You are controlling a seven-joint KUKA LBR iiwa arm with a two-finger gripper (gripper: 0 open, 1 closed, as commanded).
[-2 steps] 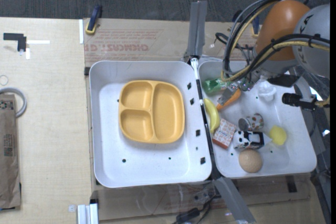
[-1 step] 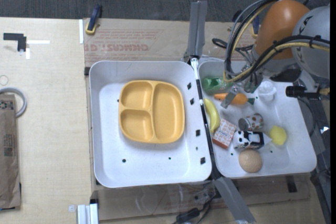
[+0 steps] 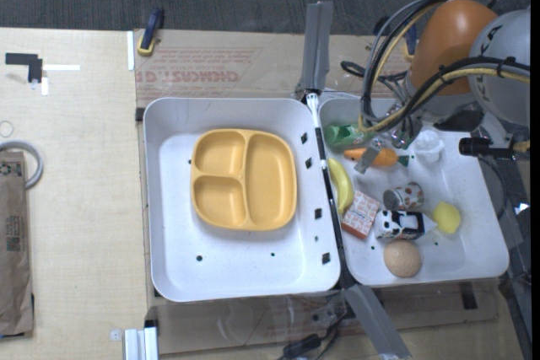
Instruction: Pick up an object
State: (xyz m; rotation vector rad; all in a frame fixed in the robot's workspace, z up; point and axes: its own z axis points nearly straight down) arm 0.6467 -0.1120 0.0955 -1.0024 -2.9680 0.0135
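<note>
The arm (image 3: 472, 55) comes in from the right, grey with its orange band swung high over the far corner of the right bin (image 3: 489, 265), cables looping down around the wrist. It is set over that bin because everything worth picking lies there.

The left bin (image 3: 169, 265) carries one thing, a yellow divided plate (image 3: 245, 180) lying flat in its middle, three compartments up and well apart from the action, so it looks like a drop-off spot rather than a target.

Now the clutter in the right bin. A banana (image 3: 341, 184) runs along the near wall by the divider. Beside it sits a small red-and-white carton (image 3: 360, 214). A tan, egg-like ball (image 3: 402, 258) rests toward the front edge, a lemon (image 3: 447, 217) to its right, and a black-and-white toy (image 3: 398, 222) sits between them and a small printed can (image 3: 405, 197).

At the back, the gripper (image 3: 381, 149) hangs low over an orange carrot-like piece (image 3: 377, 156), with something green (image 3: 342, 134) just beside it. That orange piece is my pick for the target, given how the tool is lined up on it. Whether the pincer is spread or pinching, I cannot tell: cables and the tool body hide it, and contact can't be made out either.
</note>
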